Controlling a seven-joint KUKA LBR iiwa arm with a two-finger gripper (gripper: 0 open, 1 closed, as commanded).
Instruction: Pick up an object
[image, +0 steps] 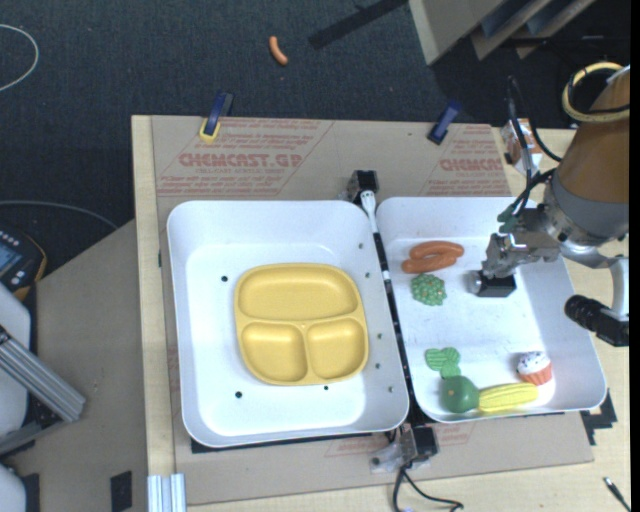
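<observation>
My gripper (494, 282) hangs low over the upper middle of the right bin (560, 330), its dark tip close to the bin floor. Nothing shows between it and the floor. To its left lie an orange-red sausage (432, 256) and a small green broccoli (429, 290), both apart from the gripper. Along the bin's front edge sit a green leafy vegetable (441, 358), a green round fruit (459, 394), a yellow corn cob (507, 398) and a small cupcake (534, 368).
The left bin (200, 300) holds a yellow three-compartment plate (300, 322). A black divider strip (383, 280) runs between the bins. The arm's grey and orange body (598, 170) reaches in over the right bin's far right corner.
</observation>
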